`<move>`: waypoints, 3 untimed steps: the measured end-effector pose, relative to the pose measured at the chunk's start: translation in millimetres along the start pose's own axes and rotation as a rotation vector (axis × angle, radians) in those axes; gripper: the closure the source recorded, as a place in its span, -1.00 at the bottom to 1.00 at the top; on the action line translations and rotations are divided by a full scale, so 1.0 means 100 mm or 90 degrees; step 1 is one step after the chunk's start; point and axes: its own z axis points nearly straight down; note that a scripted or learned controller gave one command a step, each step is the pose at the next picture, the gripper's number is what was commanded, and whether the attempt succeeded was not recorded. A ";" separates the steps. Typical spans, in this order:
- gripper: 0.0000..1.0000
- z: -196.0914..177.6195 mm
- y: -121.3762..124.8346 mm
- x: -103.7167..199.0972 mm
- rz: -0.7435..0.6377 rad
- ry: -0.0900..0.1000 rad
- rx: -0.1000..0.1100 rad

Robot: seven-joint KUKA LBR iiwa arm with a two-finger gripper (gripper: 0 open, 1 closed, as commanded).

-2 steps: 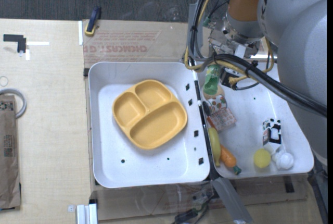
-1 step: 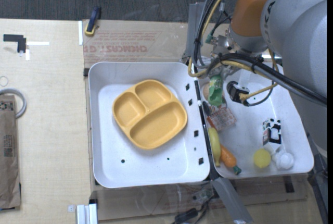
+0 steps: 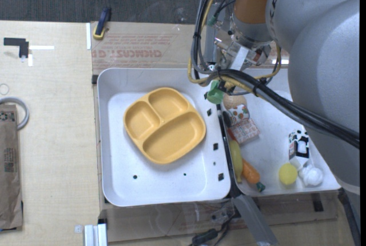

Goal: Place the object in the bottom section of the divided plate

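Bench top is pale wood on my feed, with two white bins side by side: left bin [image 3: 108, 142] and right bin [image 3: 269, 142]. I see the yellow divided plate [image 3: 164, 131] lying flat in the left bin, tilted so its long section [image 3: 171, 139] sits toward 5 o'clock and the two small sections toward 11 o'clock; all three sections look bare. Arm [image 3: 309, 27] enters from 3 o'clock, orange band near 12 o'clock, cables looping down over the divider between the bins. Gripper [image 3: 220, 87] hangs over the right bin's 10 o'clock corner, just beside the divider; I can't tell its state, cables and wrist hardware block it. A green object [image 3: 215, 94] sits right at the tool tip, but I can't confirm whether it is gripped or just lying under it. Right bin contents: brown-and-white packet [image 3: 235, 107] at 10 o'clock, red-patterned packet [image 3: 245, 130] just below it, yellow item [image 3: 235, 154] along the divider wall, carrot [image 3: 250, 173] at 7 o'clock, lemon [image 3: 287, 174] and white ball [image 3: 311, 175] at 5 o'clock, black-and-white carton [image 3: 299, 145] above them. Brown paper bag [image 3: 10, 165] lies at the bench's 9 o'clock edge.
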 end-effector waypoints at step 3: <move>1.00 -0.37 -0.74 1.04 0.168 0.000 0.000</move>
